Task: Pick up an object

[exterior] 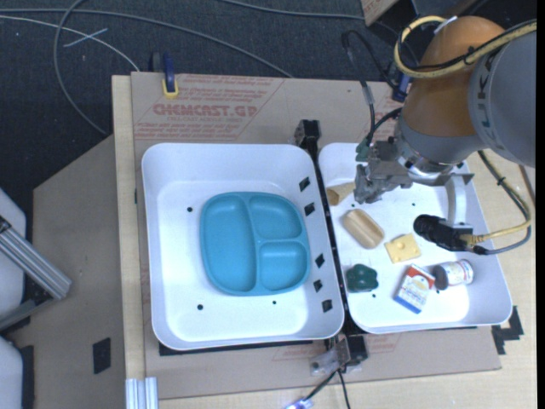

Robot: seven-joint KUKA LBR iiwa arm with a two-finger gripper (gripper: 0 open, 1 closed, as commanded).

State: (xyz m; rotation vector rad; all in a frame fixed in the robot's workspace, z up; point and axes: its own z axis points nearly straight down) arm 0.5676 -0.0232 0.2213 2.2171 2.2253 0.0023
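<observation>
Hovering in the right bin [464, 307] toward its 11 o'clock corner, the jaws hang from the arm [443, 83]; whether they are apart or together cannot be told. The block [363, 227] lies flat just beside them at 6 o'clock, its long axis running 10 to 4 o'clock. A tan piece [333, 195] sits at their 9 o'clock. The same bin holds a yellow square [402, 248], green lump [361, 278], box [414, 287] and can [454, 273]. The left bin [170, 177] holds a plate [254, 242].

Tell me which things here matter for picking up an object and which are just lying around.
For the job: gripper, tan block, yellow slice, green piece, small box.
Lying about: blue plate in the left bin, blue clamp.
</observation>
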